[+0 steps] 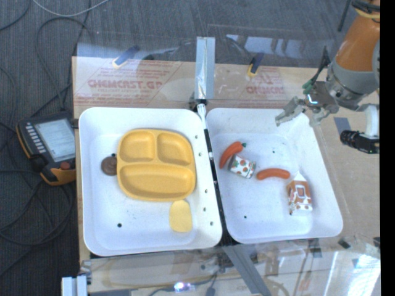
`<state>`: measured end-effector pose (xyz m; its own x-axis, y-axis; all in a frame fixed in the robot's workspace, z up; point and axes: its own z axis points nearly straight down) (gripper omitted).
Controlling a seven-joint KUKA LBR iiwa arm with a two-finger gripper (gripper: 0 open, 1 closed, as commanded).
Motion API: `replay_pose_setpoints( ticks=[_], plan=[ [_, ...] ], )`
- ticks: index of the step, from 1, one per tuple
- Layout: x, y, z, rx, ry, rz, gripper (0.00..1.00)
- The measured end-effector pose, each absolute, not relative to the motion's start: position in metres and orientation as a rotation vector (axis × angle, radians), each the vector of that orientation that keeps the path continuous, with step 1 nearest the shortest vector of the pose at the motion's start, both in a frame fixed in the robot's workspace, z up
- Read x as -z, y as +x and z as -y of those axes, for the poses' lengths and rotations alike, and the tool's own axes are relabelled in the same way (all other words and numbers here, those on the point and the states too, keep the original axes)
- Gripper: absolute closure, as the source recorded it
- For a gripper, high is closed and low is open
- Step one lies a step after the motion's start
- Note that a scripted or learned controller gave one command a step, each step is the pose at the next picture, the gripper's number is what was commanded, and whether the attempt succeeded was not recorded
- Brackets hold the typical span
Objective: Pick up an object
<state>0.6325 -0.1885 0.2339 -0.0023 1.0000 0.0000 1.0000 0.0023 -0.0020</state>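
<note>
The arm's gripper hangs over the far right corner of the right bin, its two fingers spread wide and nothing between them, so by my reading the task sits at its first step: the approach, with no object yet chosen by contact. The candidates all lie in that right bin, well apart from the gripper and nearer the bin's middle and front: an orange-red chilli or carrot-shaped toy with a green tip leaning against a small printed can that lies on its side, a toy sausage just right of the can, and a small carton-shaped pack near the right wall. The left bin holds a yellow divided tray, a brown disc touching the tray's left edge and a pale yellow oval piece just in front of it. The next move, as I judge it, calls for travelling toward the front of the bin, lining the fingers across the narrow width of one item, and descending; the sausage lies free of its neighbours and looks the easiest grasp, while the can and chilli touch and may be pushed together
</note>
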Motion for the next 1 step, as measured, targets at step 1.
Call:
replay_pose_setpoints(
  ticks=[1],
  plan=[
    [-0.1218, 0.5759, 0.2116, -0.002, -1.97, 2.445, 0.0]
  ],
)
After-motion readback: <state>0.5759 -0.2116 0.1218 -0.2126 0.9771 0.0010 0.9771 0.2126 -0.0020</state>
